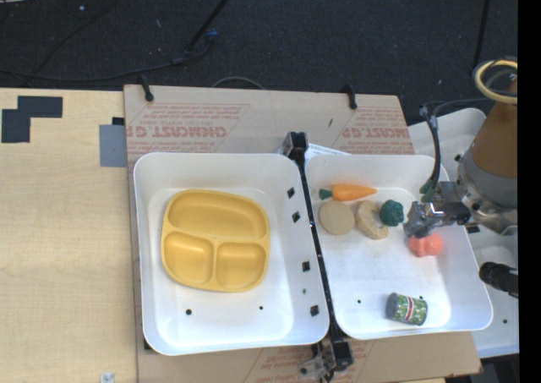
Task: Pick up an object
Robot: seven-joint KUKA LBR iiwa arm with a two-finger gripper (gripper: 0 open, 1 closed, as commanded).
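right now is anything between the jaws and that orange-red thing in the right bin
Nothing visible stands between them. The gripper hangs just above the orange-red object near the right bin's right side. The teal ball lies to its left, beside the approach and off the line.

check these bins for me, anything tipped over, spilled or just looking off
One thing: the small green can lies on its side near the front of the right bin, apart from the other items. Nothing looks spilled or broken. The yellow divided plate sits flat in the left bin, and the carrot lies near the back.
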